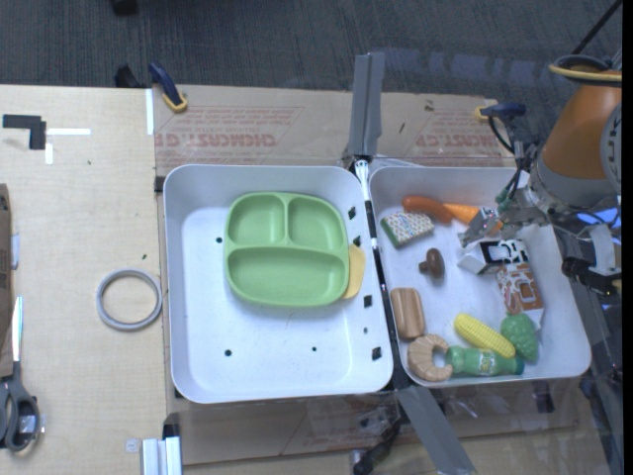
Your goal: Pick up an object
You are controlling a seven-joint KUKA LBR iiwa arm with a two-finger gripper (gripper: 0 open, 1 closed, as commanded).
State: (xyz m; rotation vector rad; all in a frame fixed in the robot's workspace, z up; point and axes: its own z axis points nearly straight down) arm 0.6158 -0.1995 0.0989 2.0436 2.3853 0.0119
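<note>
The right bin (569, 349) carries the things on offer. A carrot (440, 208) lies near its far edge, with a checkered wafer (406, 227) just beside it toward the left wall. A small brown piece (432, 262) sits near the middle. Along the left wall there is a bread loaf (407, 312), and at the near edge a croissant (428, 357) touches a green bottle (485, 363) lying on its side. A corn cob (483, 333) lies just above the bottle, and a green broccoli (521, 332) sits at the near right corner. A brown snack packet (518, 289) lies by the right wall, with a small black-and-white carton (499, 253) just beyond it.

The tool (487, 225) hangs low over the far right part of this bin, just above the carton and beside the carrot's tip; I cannot tell how it stands, nor whether anything is caught in it.

The left bin (188, 295) holds a green divided plate (287, 248) with a yellow piece (355, 271) peeking from under its right rim. On the table, left of the bins, lie a tape ring (130, 298) and scissors (18, 409) near the left edge
</note>
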